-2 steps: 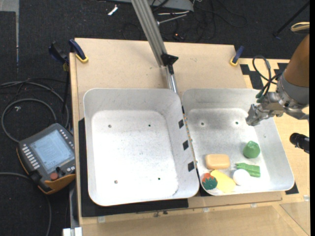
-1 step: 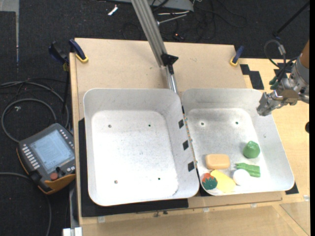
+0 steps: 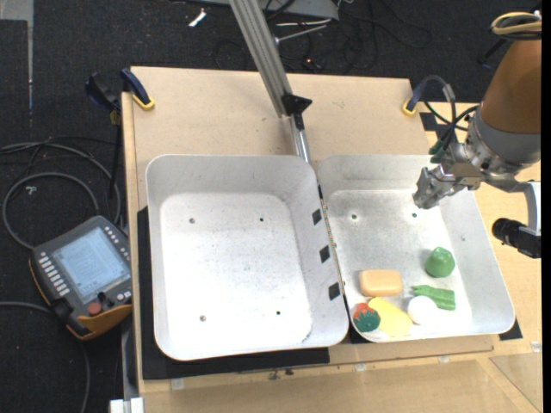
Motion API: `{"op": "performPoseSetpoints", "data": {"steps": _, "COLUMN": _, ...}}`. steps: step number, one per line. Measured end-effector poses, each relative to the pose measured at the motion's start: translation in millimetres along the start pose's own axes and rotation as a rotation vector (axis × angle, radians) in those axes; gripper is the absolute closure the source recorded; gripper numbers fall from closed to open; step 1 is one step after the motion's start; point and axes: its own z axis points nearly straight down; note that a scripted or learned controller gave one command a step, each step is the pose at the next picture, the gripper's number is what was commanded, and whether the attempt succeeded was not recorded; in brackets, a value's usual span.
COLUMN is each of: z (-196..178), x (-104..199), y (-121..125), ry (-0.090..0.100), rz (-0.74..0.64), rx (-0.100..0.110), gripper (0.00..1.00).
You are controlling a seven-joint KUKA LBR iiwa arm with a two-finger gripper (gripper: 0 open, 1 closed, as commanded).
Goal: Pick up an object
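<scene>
You see the arm reaching in from the right of the frame, its gripper over the upper part of the right bin. Toward that bin's lower edge lie a green ball, a tan block, a yellow piece, a red and green toy, a white ball and a green strip. The left bin sits beside it on the table. At the frame's left edge, a teach pendant rests on the floor.

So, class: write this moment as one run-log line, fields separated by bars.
gripper: over right bin, upper part | holding: nothing seen | objects: green ball, orange block near front edge | pick: not yet done
</scene>
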Motion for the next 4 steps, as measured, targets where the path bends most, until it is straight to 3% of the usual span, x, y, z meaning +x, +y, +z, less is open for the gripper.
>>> {"op": "performPoseSetpoints", "data": {"steps": 4, "z": 10.5, "x": 217.3, "y": 0.1, "ry": 0.0, "rz": -0.001, "rx": -0.002, "gripper": 1.0}}
